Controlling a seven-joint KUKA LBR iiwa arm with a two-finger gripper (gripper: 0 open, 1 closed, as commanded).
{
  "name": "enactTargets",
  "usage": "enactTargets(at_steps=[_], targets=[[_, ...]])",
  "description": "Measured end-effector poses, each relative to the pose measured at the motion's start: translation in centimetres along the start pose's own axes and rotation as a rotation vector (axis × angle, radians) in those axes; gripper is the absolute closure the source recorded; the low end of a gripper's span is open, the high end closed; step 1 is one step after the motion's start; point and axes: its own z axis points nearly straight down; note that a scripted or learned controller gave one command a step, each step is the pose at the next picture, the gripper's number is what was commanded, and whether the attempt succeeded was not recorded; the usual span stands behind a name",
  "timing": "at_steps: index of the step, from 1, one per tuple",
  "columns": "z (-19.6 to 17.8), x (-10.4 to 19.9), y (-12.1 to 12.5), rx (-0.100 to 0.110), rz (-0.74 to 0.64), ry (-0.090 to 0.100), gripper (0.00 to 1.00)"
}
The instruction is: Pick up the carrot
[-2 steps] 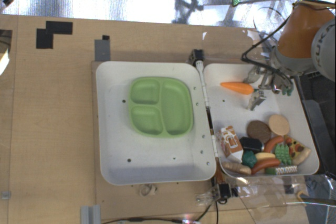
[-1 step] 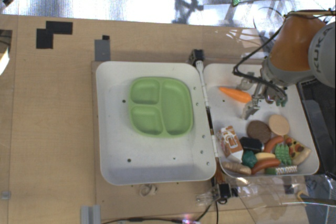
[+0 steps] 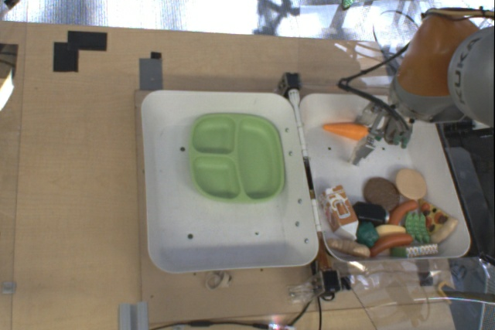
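Gripper (image 3: 377, 137) sits low over the right bin (image 3: 456, 189), at its far end, arm coming in from the right. Carrot (image 3: 346, 130) lies just to the gripper's left, thick end nearest the fingers and touching or nearly so; cannot tell which at this slant. Its long axis runs roughly left-right, pointed tip aimed away from the gripper toward the divider between the bins. One finger (image 3: 363, 152) angles down and left, just nearward of the carrot's thick end. Fingers appear parted, nothing between them; the carrot rests on the bin floor, not gripped. Judgement: the grasp turns on a short shift left so the fingers straddle the carrot across its width, not along its length; closing at the thick end alone risks squeezing it out sideways. Pile of toy food (image 3: 390, 222) sits nearward of the gripper, well apart from the carrot, no obstacle. Green plate (image 3: 234, 156) lies in the left bin (image 3: 162, 189), far left of the gripper.
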Motion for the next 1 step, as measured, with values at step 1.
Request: enactTargets(at_steps=[1], targets=[[0.29,-1.54,-1.18,0.003,0.496,0.022,0.0]])
